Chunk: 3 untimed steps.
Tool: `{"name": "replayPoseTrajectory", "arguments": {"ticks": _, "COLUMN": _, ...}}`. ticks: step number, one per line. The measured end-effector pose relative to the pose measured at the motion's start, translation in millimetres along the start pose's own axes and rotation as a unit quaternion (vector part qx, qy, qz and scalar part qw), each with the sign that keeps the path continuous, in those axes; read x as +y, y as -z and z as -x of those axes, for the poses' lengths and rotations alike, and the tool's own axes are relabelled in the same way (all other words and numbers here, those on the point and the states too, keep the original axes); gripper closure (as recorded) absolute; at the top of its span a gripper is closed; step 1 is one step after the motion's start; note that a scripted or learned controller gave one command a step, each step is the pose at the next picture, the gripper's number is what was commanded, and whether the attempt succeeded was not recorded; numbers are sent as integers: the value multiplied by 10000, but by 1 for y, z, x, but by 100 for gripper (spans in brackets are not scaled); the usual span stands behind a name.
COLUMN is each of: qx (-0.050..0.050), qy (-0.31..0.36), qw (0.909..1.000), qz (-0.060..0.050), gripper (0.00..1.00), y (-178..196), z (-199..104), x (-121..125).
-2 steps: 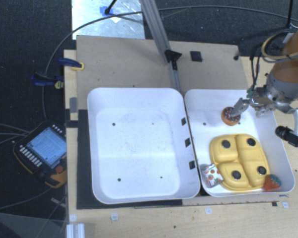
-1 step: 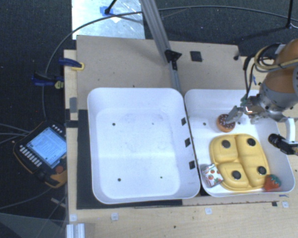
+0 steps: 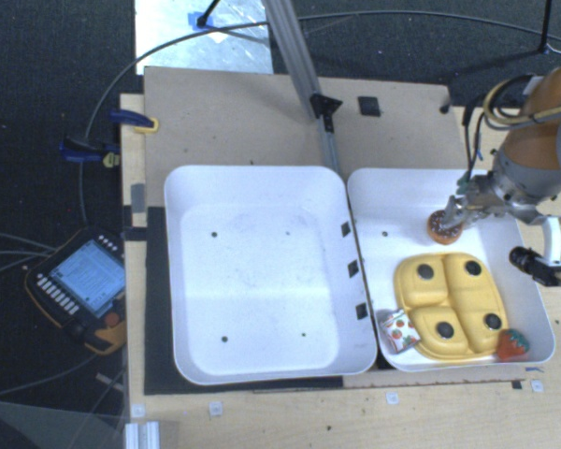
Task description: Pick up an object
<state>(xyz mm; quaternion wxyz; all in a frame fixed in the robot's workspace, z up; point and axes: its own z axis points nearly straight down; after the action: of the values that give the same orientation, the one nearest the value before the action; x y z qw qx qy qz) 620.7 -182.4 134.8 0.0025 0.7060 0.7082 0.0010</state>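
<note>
From my screen, the far left shows a handheld pendant (image 3: 78, 286) with a lit blue display lying on the dark floor, cables trailing around it. Just right of it the brown worktop (image 3: 243, 120) begins, with a yellow-and-blue clamp (image 3: 131, 120) gripping its left edge near the back.

The left bin (image 3: 182, 344) sits on the worktop, white and shallow. A grey pole (image 3: 294, 45) slants down from the top to a black bracket at the back of the worktop, above the seam where the two bins meet.

The right bin (image 3: 383, 195) holds the objects. At its front left corner I see a small red-and-white packet (image 3: 397, 330), touching the big yellow tray (image 3: 452, 305) with four dark spots, which fills the front half of the bin. A small red and green item (image 3: 514, 344) lies at the yellow tray's front right corner. Behind the tray, near the bin's middle back, is a small round brown object (image 3: 443, 227).

The gripper (image 3: 452, 215) is down right over that brown object, apparently in contact with it. I cannot tell whether it is released or clenched. The arm (image 3: 538, 152), grey with orange above, comes in from the right.
</note>
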Motion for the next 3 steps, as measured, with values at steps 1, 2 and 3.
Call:
{"name": "replayPoseTrajectory", "arguments": {"ticks": 1, "qx": 5, "qy": 12, "qw": 10000, "qz": 0, "gripper": 100, "y": 63, "z": 0, "x": 5}}
{"name": "replayPoseTrajectory", "arguments": {"ticks": 2, "qx": 7, "qy": 17, "qw": 10000, "qz": -5, "gripper": 100, "y": 82, "z": 0, "x": 6}}
{"name": "replayPoseTrajectory", "arguments": {"ticks": 3, "qx": 11, "qy": 21, "qw": 10000, "qz": -13, "gripper": 100, "y": 94, "z": -55, "x": 8}}
